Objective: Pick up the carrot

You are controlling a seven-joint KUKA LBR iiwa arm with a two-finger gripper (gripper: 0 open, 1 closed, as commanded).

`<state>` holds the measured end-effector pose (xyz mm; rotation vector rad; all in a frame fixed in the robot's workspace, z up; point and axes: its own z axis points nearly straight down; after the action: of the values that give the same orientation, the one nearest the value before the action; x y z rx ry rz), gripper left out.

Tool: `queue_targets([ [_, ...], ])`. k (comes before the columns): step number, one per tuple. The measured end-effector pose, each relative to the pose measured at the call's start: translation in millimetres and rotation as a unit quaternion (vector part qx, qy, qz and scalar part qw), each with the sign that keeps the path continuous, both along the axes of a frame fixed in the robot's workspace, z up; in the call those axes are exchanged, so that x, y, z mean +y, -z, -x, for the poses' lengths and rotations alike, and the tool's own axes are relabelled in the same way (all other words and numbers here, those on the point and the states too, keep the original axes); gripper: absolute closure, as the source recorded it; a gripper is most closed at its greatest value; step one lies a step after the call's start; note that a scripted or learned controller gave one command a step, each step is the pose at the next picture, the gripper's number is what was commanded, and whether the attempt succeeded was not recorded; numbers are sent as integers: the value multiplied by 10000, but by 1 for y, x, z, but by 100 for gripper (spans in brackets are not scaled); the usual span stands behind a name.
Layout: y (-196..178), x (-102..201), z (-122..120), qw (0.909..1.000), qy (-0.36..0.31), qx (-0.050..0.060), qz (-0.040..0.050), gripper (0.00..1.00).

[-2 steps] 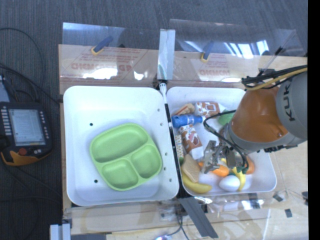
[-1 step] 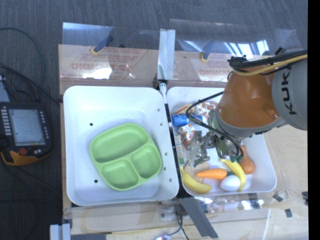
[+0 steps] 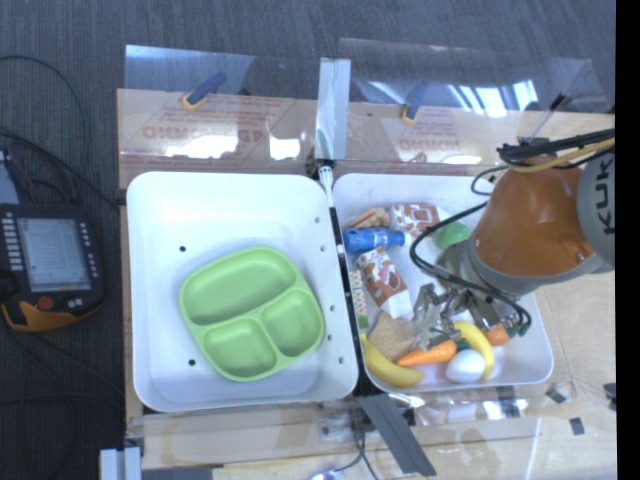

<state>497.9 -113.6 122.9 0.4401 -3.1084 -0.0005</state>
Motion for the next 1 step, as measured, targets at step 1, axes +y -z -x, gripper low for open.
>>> queue_targets([
  [1,-78,24,6,9981,-621,-42,1,100],
])
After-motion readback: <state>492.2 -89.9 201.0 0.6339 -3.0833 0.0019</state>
